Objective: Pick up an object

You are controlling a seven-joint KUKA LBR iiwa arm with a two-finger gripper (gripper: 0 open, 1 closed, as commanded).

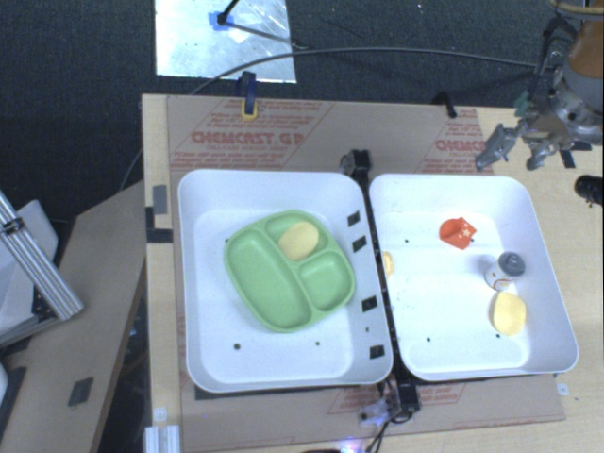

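Above right bin [543, 253], end effector [517, 149], spread

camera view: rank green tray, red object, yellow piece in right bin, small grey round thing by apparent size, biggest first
1. green tray, by far the largest, in the left bin
2. yellow piece in the right bin
3. red object, close to the yellow piece in size, so that order is unsure
4. small grey round thing, smallest
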